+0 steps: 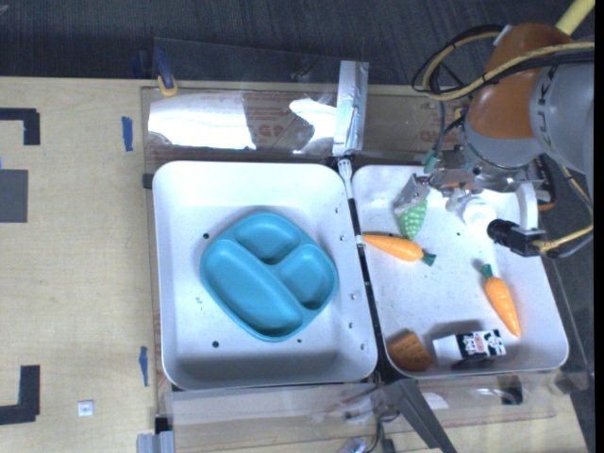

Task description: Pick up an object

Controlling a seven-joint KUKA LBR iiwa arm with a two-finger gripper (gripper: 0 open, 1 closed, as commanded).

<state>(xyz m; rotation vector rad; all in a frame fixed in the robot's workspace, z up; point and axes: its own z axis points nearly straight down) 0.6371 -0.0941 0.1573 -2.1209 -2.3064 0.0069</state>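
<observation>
The arm's gripper [444, 185] hangs over the back of the right bin [557, 333], just beside a green-speckled object [412, 219] that lies against its near side. Whether the jaws are parted or closed cannot be told; nothing is seen held between them.

Taking the green-speckled object as landmark: a carrot [394, 246] lies just in front of it, its tip close to the wall shared with the left bin [170, 253]. A second carrot [501, 302] lies well to its front right, in open floor. A brown round piece [409, 349] and a black-and-white carton [480, 344] sit far in front, near the front wall.

For a clean pick, I judge the second carrot the easier target: bare floor all round it. The speckled object is nearest, but the first carrot and the shared wall crowd its left side, so a straight descent with the jaws set across its narrow width would serve best.

The blue divided plate [269, 274] sits in the left bin.
</observation>
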